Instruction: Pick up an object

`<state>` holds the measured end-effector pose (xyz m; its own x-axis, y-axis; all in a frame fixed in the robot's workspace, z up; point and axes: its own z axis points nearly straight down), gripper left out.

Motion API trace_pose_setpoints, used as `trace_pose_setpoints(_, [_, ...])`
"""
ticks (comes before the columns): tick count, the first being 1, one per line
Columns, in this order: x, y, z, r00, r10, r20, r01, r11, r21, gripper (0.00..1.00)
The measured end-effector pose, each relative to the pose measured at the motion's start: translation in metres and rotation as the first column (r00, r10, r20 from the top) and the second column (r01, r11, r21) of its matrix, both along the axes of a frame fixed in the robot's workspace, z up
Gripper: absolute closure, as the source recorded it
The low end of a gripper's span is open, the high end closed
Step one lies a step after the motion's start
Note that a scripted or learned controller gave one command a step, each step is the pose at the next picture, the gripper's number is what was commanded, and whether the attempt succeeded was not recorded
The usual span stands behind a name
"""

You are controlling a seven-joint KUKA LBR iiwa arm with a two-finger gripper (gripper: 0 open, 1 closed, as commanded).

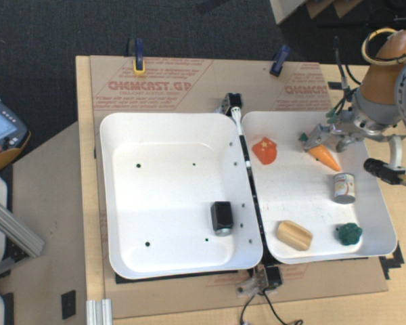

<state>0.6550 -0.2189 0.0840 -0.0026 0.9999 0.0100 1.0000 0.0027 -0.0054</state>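
My gripper [323, 138] hangs low over the back of the right bin [386, 217], at the end of the grey arm with its orange band [382, 73]. An orange carrot [324, 157] lies just below and in front of it, touching or nearly touching. A red strawberry-like piece [264, 150] sits to the left near the divider. Further forward lie a silver can [344, 187], a tan bread roll [294, 235] and a green broccoli piece [349, 233]. A black block [221, 217] rests in the left bin [122, 202].
The two bins meet along a black-edged rim [247, 171]. Clamps [138, 54] stand at the back edge of the cardboard-covered bench. A black part of the arm [382, 170] juts out over the right bin's right rim.
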Motion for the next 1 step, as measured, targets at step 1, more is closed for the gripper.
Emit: trace_pose_setpoints(1, [0.0012, -0.0022, 0.0119, 1.0, 0.001, 0.008, -0.001, 1.0, -0.009, 1.0])
